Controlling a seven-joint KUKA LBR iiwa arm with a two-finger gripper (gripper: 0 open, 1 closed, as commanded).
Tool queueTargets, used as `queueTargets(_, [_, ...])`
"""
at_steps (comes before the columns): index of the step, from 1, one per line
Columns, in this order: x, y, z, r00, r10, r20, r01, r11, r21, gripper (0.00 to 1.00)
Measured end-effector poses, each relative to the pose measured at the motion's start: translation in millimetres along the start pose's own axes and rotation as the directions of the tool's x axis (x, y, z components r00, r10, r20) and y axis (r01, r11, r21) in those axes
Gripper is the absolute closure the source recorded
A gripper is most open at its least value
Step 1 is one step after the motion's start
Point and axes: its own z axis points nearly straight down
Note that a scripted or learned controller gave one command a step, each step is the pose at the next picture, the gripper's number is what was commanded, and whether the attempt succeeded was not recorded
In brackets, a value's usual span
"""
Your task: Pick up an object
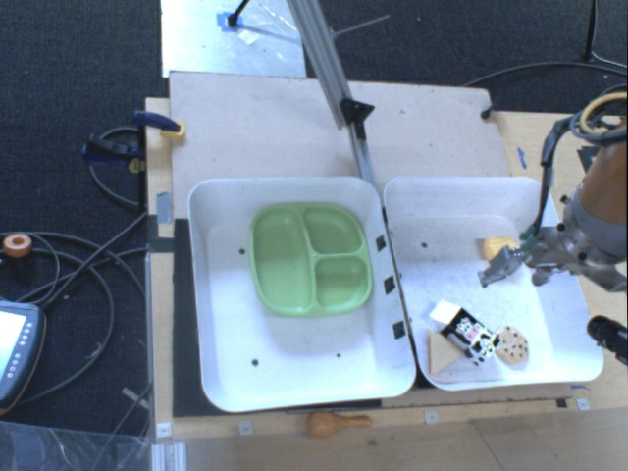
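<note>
In the right bin (432, 214), my gripper (517, 270) hangs over the middle right part, open, with nothing between its fingers. A yellow object (497, 247) lies just behind its left finger, partly hidden. Nearer the front lie a black-and-white spotted box (470, 335), a round cookie (511, 345), a tan wedge (442, 352) and a small white piece (444, 313). They are grouped together, below and to the left of the gripper.
The left bin (216, 361) holds a green divided plate (312, 259). A grey pole (324, 47) slants down to the wall between the bins. Cables and a pendant lie on the floor at left. A tan object (339, 422) rests on the bench front.
</note>
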Motion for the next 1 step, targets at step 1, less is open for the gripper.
queueTargets(1, [0.0, 0.1, -0.1, 1.0, 0.002, 0.0, -0.002, 1.0, -0.001, 0.0])
